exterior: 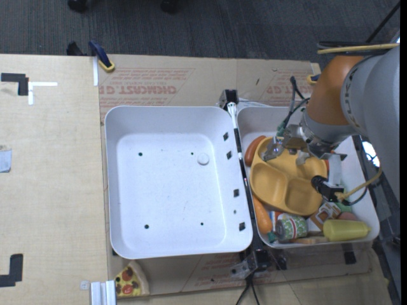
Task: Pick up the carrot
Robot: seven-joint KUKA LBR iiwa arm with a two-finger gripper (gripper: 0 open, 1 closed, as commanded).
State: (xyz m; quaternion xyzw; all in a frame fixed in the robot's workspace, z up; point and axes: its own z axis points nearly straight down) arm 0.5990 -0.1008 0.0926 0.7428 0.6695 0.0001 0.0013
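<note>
1. The arm (356,94) reaches in from the right; its hand (280,148) hangs over the right bin (372,218).
2. The carrot (262,216) lies along that bin's left wall, partly under a yellow tray (286,186).
3. The left bin (172,183) sits just beside the right one on the table (44,189).

Gripper (280,148) low, arm (356,94) from right

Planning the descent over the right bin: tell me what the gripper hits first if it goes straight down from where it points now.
Most likely the yellow divided dish: the gripper hangs over its upper left rim, pointing down. The carrot lies beside the dish's lower left edge, off that line. Depth is uncertain.
</note>
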